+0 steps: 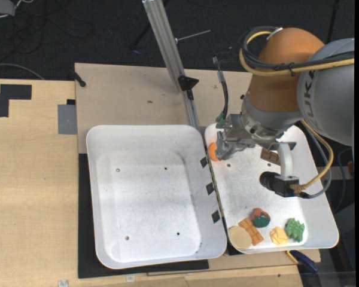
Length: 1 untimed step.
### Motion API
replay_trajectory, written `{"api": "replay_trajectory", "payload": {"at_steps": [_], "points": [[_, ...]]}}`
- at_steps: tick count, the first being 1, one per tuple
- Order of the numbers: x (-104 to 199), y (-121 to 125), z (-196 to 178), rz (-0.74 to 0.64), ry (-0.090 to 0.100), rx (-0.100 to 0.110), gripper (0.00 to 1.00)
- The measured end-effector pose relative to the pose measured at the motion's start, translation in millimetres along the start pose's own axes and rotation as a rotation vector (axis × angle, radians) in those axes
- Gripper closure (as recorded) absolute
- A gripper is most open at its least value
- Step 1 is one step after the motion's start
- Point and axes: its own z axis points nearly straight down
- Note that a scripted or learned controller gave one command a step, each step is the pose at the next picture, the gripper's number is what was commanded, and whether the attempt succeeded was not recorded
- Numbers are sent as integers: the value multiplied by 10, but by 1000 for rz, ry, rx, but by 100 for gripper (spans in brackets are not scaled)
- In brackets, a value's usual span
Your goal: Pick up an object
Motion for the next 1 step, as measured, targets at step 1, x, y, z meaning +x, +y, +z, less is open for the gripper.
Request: {"api": "replay_trajectory", "payload": {"at_steps": [1], "points": [[464, -33, 183, 1, 0, 1, 100]]}}
